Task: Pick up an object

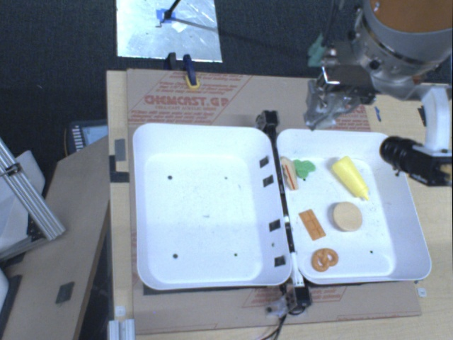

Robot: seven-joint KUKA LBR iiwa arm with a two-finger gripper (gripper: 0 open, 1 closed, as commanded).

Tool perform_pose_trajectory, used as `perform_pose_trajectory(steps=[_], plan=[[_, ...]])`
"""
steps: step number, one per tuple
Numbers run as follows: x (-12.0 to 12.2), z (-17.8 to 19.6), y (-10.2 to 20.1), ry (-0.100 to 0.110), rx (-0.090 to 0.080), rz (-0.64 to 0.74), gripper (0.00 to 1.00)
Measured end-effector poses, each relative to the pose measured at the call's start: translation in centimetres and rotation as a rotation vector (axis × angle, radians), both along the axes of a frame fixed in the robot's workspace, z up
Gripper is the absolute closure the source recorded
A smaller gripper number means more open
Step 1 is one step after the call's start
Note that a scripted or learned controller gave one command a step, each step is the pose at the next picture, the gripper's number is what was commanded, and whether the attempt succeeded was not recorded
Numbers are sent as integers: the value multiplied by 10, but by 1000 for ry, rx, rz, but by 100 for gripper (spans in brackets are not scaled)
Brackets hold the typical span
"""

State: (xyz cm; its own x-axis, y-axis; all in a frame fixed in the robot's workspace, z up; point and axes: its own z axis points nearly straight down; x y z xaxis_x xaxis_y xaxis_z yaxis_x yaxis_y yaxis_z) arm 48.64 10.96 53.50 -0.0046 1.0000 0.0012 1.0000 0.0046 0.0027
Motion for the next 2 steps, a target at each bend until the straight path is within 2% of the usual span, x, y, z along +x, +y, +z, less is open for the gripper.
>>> perform_pose_trajectory(steps=[1,2], plan=[[-1,-1,102,2,2,9,100],[-1,-132,126,14,-6,2,100]])
